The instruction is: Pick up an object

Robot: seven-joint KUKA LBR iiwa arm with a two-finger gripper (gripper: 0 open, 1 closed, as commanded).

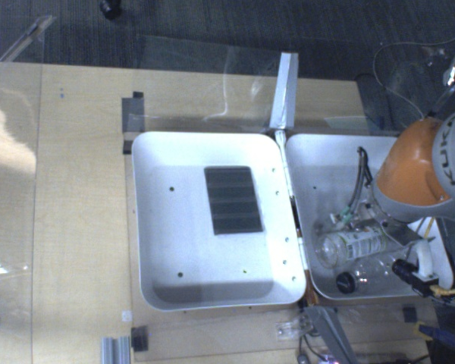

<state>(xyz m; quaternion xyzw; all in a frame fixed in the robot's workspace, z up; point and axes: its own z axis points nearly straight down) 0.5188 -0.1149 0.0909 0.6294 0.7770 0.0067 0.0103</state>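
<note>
A clear plastic bottle [352, 246] lies on its side in the right bin [318, 165], towards that bin's front. A small black round thing [344, 282] sits just in front of it, close to the bin's front wall. My gripper [354, 218] is low over the bottle's far side, under the grey arm with its orange band [411, 170]. I cannot make out whether it touches the bottle. In the middle of the left bin [159, 264] a flat dark ribbed rectangle [233, 200] lies on the floor.
The two white bins stand side by side on a wooden bench, meeting at a raised divider [292, 203]. A clear plastic screen and a metal post [285, 89] stand behind them. The arm covers the right bin's right half.
</note>
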